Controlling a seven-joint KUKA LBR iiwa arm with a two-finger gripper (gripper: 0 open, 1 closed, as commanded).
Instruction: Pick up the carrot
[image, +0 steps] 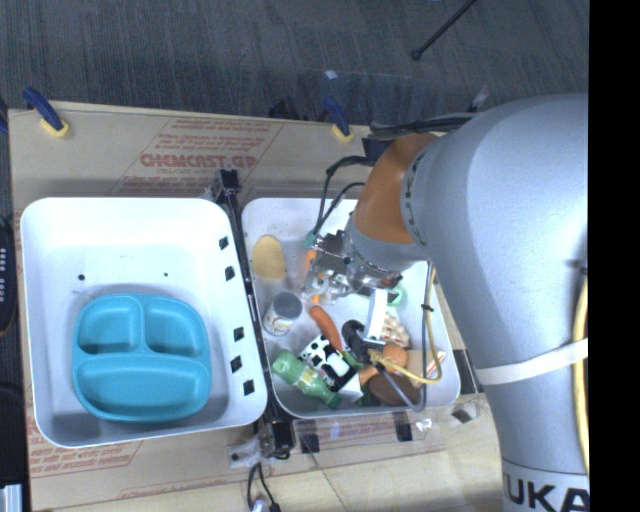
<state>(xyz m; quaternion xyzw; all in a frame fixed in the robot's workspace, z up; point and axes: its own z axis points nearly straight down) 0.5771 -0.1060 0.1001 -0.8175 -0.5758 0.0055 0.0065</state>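
The carrot (325, 322), a short orange stick, lies slanted in the middle of the right white bin (262, 222). My gripper (322, 282) hangs low in that bin, just above and behind the carrot's upper end, below the orange-banded wrist. The wrist and its fittings cover much of the gripper's tip. Nothing that I can see is lifted off the bin floor.
Around the carrot lie a yellow piece (267, 257), a small grey cup (283, 310), a green bottle (298, 373), a black-and-white toy (322, 355) and brown food pieces (390, 355). The left bin (60, 230) holds a blue divided plate (140, 355).
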